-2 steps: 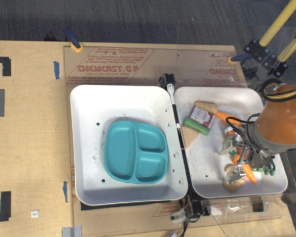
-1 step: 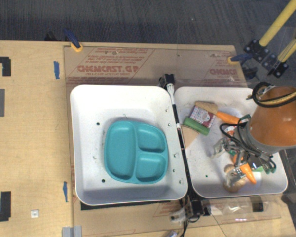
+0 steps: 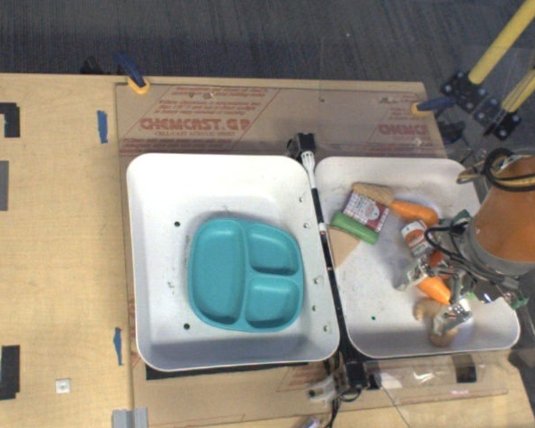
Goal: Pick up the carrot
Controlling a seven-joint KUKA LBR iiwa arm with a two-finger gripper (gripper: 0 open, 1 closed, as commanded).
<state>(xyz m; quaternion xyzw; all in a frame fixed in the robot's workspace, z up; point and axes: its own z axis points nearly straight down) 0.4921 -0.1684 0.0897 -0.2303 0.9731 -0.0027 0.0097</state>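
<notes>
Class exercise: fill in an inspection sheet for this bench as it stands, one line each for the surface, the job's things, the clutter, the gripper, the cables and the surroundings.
Surface: wooden bench bearing two white bins, left bin and right bin, side by side.
Job's things: one carrot near the right bin's far side; a second orange carrot-like piece lies by the gripper.
Clutter: teal divided plate in the left bin; green block, small printed packet and other toy foods in the right bin.
Gripper: gripper low over the right bin's near right part; grasp cannot be judged.
Cables: black cables loop by the wrist.
Surroundings: dark carpet, yellow poles far right.
</notes>
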